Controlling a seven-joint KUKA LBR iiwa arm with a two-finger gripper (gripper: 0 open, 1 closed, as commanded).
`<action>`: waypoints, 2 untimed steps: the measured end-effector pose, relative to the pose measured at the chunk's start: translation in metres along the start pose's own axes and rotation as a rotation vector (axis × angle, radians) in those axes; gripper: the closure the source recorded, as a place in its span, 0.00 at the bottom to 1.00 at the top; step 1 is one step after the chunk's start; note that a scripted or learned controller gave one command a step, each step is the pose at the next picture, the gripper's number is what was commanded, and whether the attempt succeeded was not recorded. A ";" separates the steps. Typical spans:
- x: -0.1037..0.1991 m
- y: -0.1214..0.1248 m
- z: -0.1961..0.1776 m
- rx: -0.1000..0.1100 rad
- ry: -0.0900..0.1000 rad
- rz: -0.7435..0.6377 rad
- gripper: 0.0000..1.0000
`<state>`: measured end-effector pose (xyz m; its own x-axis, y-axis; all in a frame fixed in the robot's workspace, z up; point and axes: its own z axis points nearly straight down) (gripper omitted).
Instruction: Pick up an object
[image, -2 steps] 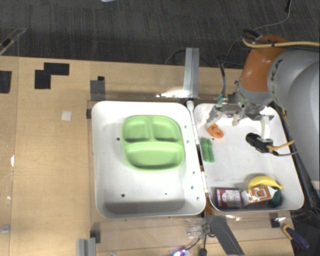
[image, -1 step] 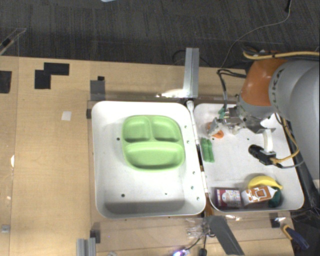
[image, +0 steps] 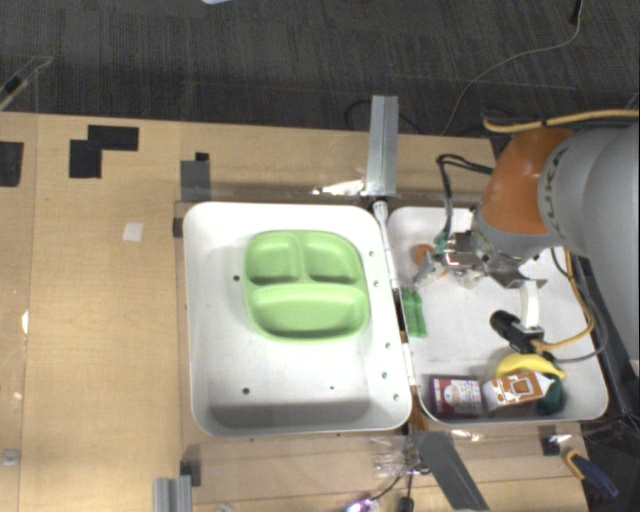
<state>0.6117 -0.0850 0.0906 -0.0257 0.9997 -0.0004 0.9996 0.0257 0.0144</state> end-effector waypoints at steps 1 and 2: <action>-0.012 0.053 0.003 0.004 -0.001 -0.007 0.00; -0.010 0.057 -0.012 -0.006 -0.001 -0.013 1.00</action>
<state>0.6684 -0.0934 0.1037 -0.0386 0.9993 -0.0018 0.9991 0.0386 0.0199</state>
